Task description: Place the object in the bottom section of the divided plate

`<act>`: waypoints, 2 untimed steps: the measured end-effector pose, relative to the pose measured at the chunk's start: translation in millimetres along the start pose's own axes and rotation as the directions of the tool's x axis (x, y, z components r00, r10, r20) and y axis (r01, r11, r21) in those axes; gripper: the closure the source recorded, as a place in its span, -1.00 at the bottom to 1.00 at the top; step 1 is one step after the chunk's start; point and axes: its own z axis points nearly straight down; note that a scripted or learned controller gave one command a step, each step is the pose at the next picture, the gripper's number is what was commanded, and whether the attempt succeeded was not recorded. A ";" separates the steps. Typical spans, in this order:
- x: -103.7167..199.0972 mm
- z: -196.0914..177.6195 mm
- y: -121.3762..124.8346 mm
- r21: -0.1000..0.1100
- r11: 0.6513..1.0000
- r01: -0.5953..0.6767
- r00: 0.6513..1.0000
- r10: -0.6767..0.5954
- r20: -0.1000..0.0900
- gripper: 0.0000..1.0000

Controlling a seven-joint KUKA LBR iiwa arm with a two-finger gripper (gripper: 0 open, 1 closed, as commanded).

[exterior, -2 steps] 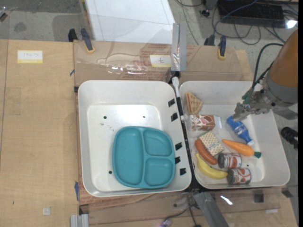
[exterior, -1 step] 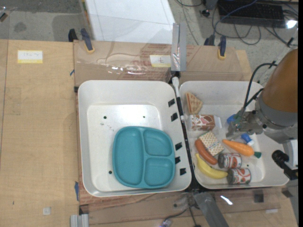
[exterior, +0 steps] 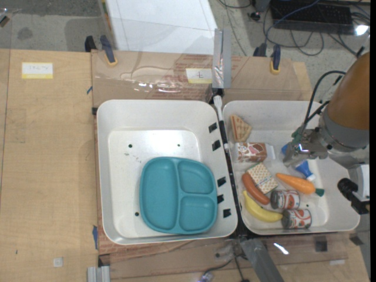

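The gripper hangs low over the right bin, near a small blue-and-white item, probably choosing an object for the teal divided plate in the left bin; its fingers' state I cannot tell.

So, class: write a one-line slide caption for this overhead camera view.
Gripper hovers above toy food in right bin; teal divided plate waits in left bin.

— What is found in the left bin?
— The divided plate is set in it, toward the front.
— And the right bin?
— A carrot, banana and two cans are laid there, cans before the carrot.
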 end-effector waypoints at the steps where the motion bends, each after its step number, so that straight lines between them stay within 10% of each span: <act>1: -40.4 -45.8 -43.4 -0.001 1.000 0.018 1.000 -0.018 0.001 1.00; 2: 46.4 -36.8 -25.0 0.001 0.994 0.107 0.994 -0.107 -0.001 1.00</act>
